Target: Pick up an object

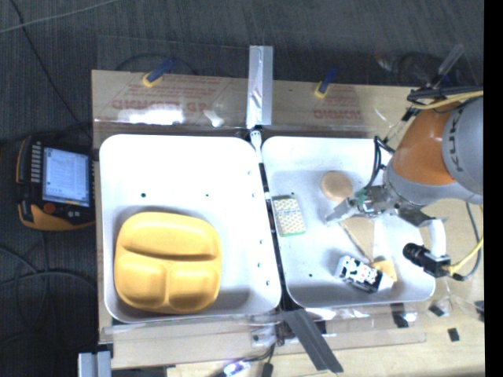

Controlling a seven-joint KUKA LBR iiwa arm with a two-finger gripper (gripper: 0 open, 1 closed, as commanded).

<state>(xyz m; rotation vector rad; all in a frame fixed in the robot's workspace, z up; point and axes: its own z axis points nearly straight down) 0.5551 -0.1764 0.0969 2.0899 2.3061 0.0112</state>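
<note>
Two white bins on the worktop [110, 85]. Left bin [181, 151] holds a big yellow foam block [167, 260], lower left of frame. Right bin [314, 151] holds the small stuff: green-dotted card [288, 215] against the centre divider, tan round disc [338, 184] upper middle, black-and-white box [360, 272] with a yellow bit [386, 268] touching it at lower right, and a thin wooden stick-like piece [376, 238] running down from under the wrist; exact shape unclear.

Arm [440, 151] comes in from the right edge, gripper [355, 206] low over the right bin, just below the disc and above the stick piece. Fingers: cannot tell if open or closed, too small and blurred. Nothing visibly between them.

Judgement: approach/descend stage, no grasp confirmed. Likeliest targets are the disc or the stick piece, both right beside the tool. To do it well: centre over one item only, come straight down, straddle the narrow dimension, avoid clipping the neighbour. The disc looks flat, so it may slip out; the box looks like a safer grab, but it sits near the bin wall.
</note>
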